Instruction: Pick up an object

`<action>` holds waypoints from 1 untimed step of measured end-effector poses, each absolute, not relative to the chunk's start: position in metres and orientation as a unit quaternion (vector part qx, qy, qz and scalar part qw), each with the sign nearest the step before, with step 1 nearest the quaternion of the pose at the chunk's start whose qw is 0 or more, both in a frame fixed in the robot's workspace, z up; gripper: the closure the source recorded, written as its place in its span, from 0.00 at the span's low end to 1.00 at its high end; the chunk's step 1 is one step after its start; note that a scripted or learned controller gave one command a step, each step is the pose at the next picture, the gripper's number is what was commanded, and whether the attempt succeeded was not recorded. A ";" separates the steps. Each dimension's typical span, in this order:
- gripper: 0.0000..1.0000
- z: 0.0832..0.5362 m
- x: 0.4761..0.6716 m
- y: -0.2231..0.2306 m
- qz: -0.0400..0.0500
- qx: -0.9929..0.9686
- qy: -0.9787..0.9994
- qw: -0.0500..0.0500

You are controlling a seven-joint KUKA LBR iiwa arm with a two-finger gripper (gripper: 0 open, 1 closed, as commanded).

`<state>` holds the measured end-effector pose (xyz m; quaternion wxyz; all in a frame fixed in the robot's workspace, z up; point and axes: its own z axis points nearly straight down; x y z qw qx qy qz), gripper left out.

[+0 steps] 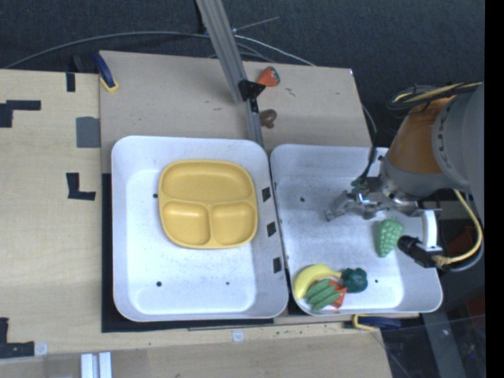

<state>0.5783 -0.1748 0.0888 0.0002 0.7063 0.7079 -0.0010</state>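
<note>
My claw point(340, 209) hangs low over the right bin point(315, 172), near the middle of its white floor. I cannot tell how my claw is set — it looks small and grey from up here. Nothing shows inside it.

My arm point(429, 152) comes in from 3 o'clock. It is grey, with an orange band point(409, 144) just above the wrist.

From my claw, a bumpy green toy point(387, 237) lies toward 4 o'clock, near the right side of the bin. It looks like a little bunch of grapes. It is near my wrist, apart from my claw.

Toward 6 o'clock, in the bin's near corner, a small heap of toy food sits together — a yellow banana point(309, 276), some green pods point(323, 292) with a bit of red, and a dark green piece point(355, 279). They touch each other and are well apart from my claw.

Toward 9 o'clock is the left bin point(134, 290). A yellow plate point(209, 203) with three parts lies flat in it, closer to the far side.

Toward 11 o'clock, past the bins, a grey pole point(224, 34) stands on the brown bench point(157, 93), with a small orange thing point(269, 75) beside it.
</note>
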 end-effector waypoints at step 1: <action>1.00 0.099 0.578 -0.174 -0.001 0.706 0.708 0.000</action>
